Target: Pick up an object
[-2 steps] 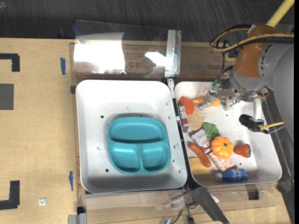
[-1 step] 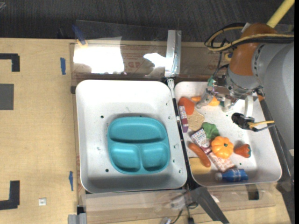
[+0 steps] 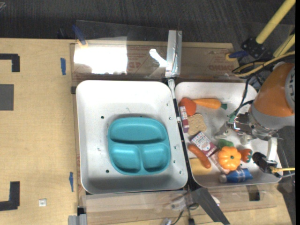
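The right bin (image 3: 213, 89) holds a heap of toy food, any piece of which could be the pick. A small orange pumpkin (image 3: 230, 157) sits near the bin's front, with a blue bottle (image 3: 237, 176) lying on its side just in front of it. Left of the pumpkin lie a red sausage (image 3: 200, 156) and a small pink printed packet (image 3: 202, 140). Farther back are a tan slice of bread (image 3: 197, 122), a red piece (image 3: 189, 106) and an orange carrot (image 3: 208, 103) lying across the bin's far end.

The arm (image 3: 276, 97) comes in from the right, its wrist low over the right bin, and the gripper (image 3: 237, 125) sits above the clutter just behind the pumpkin. Whether the jaws are released or clenched cannot be told from this angle; nothing is visibly between them.

The left bin (image 3: 89, 107) carries a teal divided tray (image 3: 138, 144) at its middle. Both bins rest on the table (image 3: 35, 125).
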Robot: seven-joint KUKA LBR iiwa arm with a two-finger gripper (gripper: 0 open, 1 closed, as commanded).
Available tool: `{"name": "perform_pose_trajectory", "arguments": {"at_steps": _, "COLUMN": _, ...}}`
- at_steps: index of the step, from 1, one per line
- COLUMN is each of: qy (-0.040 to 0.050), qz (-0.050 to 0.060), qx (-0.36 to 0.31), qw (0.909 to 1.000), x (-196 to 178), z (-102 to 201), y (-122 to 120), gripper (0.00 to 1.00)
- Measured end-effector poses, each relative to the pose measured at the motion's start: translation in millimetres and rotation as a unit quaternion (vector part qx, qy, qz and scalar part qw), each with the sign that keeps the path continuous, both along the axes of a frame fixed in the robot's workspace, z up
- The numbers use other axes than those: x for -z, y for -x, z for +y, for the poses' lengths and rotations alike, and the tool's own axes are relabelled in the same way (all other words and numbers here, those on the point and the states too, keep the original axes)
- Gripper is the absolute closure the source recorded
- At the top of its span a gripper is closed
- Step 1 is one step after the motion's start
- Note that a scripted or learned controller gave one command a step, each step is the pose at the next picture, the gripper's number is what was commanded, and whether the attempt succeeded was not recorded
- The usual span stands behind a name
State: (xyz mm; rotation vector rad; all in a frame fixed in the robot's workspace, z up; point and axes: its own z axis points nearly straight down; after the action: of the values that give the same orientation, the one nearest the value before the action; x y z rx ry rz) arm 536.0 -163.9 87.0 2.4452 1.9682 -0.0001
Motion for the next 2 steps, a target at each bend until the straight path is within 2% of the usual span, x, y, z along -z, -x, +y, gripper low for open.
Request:
{"name": "perform_pose_trajectory", "arguments": {"at_steps": 1, "qy": -0.0002, "qz": -0.001, "qx": -0.001, "qw": 1.0, "x": -0.1, "z": 1.4, "y": -1.0, "gripper": 0.0}}
{"name": "perform_pose_trajectory", "arguments": {"at_steps": 2, "qy": -0.0009, "qz": -0.001, "qx": -0.033, "qw": 0.9995, "x": 0.7, "z": 6.1, "y": -103.1, "gripper": 0.0}}
